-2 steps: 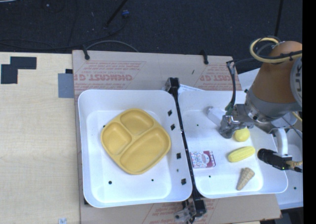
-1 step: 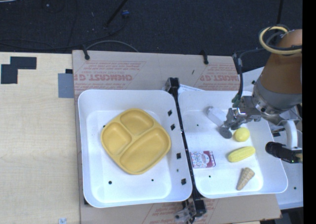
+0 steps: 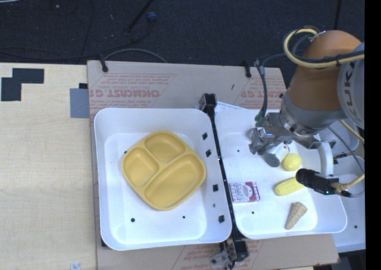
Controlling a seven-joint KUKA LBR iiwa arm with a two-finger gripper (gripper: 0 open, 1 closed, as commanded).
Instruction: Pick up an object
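In the right bin (image 3: 250,227) lie a small yellow ball (image 3: 291,161), a yellow oblong piece (image 3: 287,187), a tan cone (image 3: 295,214) and a red-and-white packet (image 3: 244,192). My gripper (image 3: 266,148) hangs low over the upper middle of this bin, just left of the yellow ball. I see nothing held in it. The orange-banded arm (image 3: 324,78) covers the bin's upper right part.
The left bin (image 3: 110,203) holds a yellow divided plate (image 3: 164,169). A black divider (image 3: 217,168) runs between the two bins. Cardboard lies under both bins, with a pale wooden bench (image 3: 41,168) to the left.
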